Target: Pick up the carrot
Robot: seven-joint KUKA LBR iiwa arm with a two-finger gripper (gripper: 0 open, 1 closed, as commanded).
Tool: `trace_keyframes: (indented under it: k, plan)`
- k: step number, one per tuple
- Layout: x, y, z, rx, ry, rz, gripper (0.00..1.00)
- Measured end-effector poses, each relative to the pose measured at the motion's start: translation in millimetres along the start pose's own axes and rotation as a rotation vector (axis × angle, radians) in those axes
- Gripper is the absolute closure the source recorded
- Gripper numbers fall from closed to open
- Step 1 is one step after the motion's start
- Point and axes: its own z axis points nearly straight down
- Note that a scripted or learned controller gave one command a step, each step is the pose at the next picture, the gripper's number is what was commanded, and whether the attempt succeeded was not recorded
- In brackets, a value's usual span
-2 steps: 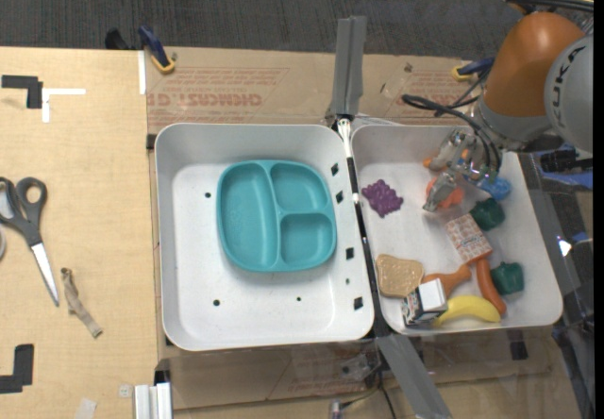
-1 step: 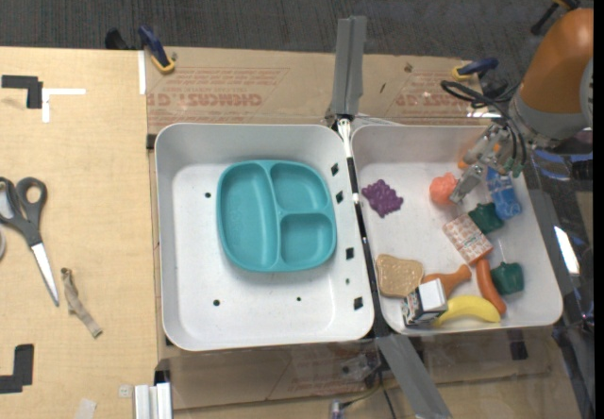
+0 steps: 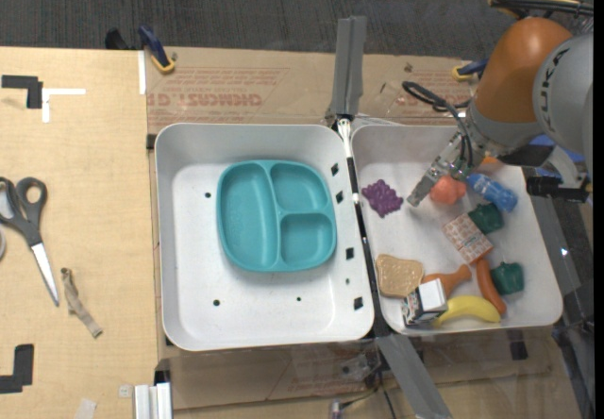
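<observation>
The right bin (image 3: 536,219) is crowded along its 3-to-6 o'clock side, leaving bare white floor mostly toward its 9 and 12 o'clock parts, around the purple grapes (image 3: 381,197). The left bin (image 3: 179,247) has wide open margins all round the teal divided plate (image 3: 277,215) lying at its centre. The arm (image 3: 528,87) comes in from 3 o'clock, its bulk covering the right bin's 1 o'clock corner, and the gripper (image 3: 422,191) hangs low over the bin's upper middle; its fingers look slightly parted with nothing between them, though they are small and hard to read. Just beside it at 3 o'clock sits an orange ball (image 3: 449,191), partly behind the wrist hardware, and a blue bottle (image 3: 493,191) lies beyond. The carrot (image 3: 487,283) lies near the bin's 5 o'clock area, well apart from the gripper, between a green pepper (image 3: 508,277) and a banana (image 3: 467,310). A slice of bread (image 3: 399,273) rests at 7 o'clock. Scissors (image 3: 30,224) lie on the table (image 3: 75,313), far to 9 o'clock.
</observation>
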Motion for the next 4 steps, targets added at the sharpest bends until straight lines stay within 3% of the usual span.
trace_keyframes:
  k: [1, 2, 3, 4]
  plan:
    - [-32.3, -49.5, -0.6, -0.001, 0.002, 0.145, 0.0]
    - [-38.7, -29.2, -8.7, -0.002, 0.014, 0.584, 0.0]
    - [-7.7, 3.0, 0.5, 0.004, 0.0, 0.938, 0.0]
    - [-7.1, -46.3, -0.2, -0.004, 0.024, 1.245, 0.0]
